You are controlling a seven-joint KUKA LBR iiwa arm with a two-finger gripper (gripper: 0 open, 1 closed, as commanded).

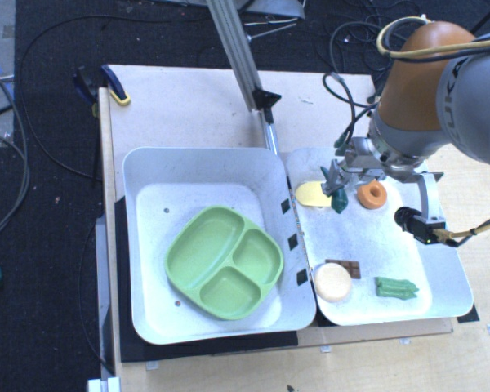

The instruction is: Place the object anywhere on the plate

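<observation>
A light green divided plate [224,261] with three compartments lies in the left bin [147,178]. In the right bin [441,288] lie a flat yellow piece [311,194], an orange ring [373,195], a cream round piece [332,283] beside a small brown block [349,268], and a green piece [396,288]. My gripper [336,190] hangs low over the back of the right bin, between the yellow piece and the orange ring, close to both. I see nothing held in it.
The raised wall between the two bins [294,219] separates the gripper from the plate. A slanted metal pole [238,47] crosses behind the bins. A black cable connector [416,223] hangs from the arm over the right bin.
</observation>
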